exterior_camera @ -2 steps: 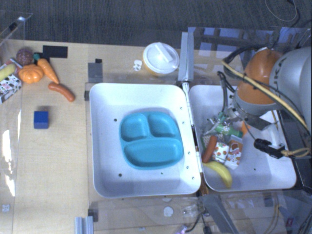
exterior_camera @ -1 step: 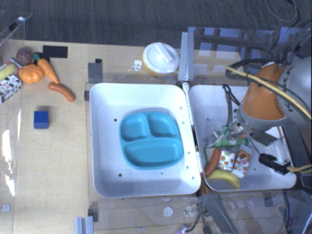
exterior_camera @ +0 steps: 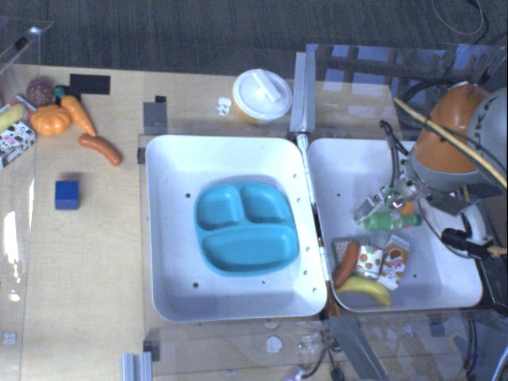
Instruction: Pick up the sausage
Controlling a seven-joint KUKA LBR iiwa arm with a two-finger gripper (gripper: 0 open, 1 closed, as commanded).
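Note:
A reddish-brown sausage (exterior_camera: 345, 263) lies at the front left of the right bin (exterior_camera: 349, 161), against the divider. It touches a small printed carton (exterior_camera: 367, 260), and a banana (exterior_camera: 365, 290) lies just in front of it. My gripper (exterior_camera: 387, 202) hangs over the middle of the right bin, directly above a green bottle (exterior_camera: 390, 221) lying on its side. It is behind and to the right of the sausage and apart from it. Nothing shows in its grasp.
A second small carton (exterior_camera: 394, 265) sits beside the first. The left bin (exterior_camera: 163, 213) holds a blue divided tray (exterior_camera: 246, 227). On the bench at left lie another sausage (exterior_camera: 101, 149), a carrot (exterior_camera: 77, 113), a small pumpkin (exterior_camera: 49, 121) and a blue cube (exterior_camera: 67, 194). A white lid (exterior_camera: 263, 94) rests behind the bins.

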